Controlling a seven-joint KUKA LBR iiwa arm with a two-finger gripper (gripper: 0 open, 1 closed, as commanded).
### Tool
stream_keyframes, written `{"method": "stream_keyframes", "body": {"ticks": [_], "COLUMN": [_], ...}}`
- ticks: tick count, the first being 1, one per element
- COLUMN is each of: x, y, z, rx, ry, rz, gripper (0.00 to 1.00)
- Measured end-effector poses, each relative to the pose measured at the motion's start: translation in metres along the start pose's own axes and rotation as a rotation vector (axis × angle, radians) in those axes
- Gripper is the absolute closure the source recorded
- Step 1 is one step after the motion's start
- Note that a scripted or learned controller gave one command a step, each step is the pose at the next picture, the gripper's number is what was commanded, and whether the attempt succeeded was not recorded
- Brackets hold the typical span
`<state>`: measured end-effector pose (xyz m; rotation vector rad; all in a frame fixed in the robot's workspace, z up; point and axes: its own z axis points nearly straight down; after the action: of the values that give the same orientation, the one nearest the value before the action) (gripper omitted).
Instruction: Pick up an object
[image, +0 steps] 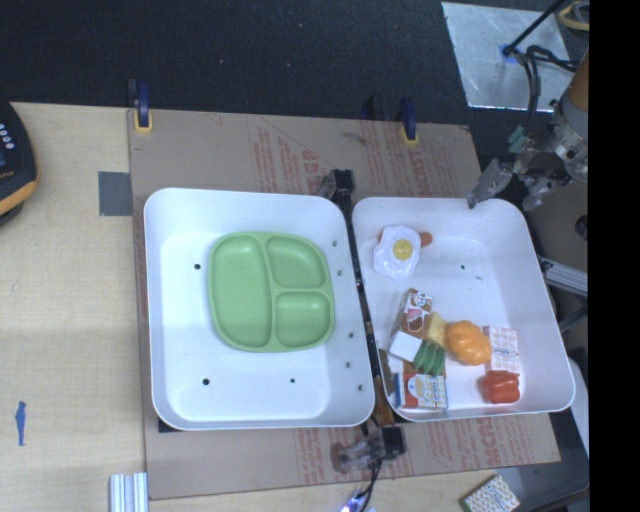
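The right bin holds several toy foods. A white fried egg lies near its back left. Toward the front sit an orange pepper, a red pepper, a brown snack packet, a green vegetable, a small carton and a red-and-white packet. My gripper hangs over the bin's back right corner, well away from the foods, open with nothing between its fingers.
The left bin holds a green divided plate. Clamps join the bins at the back and front. A cardboard sheet lies under both bins, with a yellow-black device at the far left.
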<state>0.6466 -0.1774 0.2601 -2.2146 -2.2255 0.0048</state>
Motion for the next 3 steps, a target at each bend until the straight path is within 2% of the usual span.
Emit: {"method": "stream_keyframes", "body": {"ticks": [1,2,3], "x": [0.038,0.032,0.059], "y": [-0.072,-0.122,-0.057], "z": [0.138,0.152,0.156], "rx": [0.014,-0.024,-0.018], "ry": [0.004,-0.002,-0.006], "rz": [0.001,-0.002,-0.003], "gripper": [0.0,0.0,0.0]}}
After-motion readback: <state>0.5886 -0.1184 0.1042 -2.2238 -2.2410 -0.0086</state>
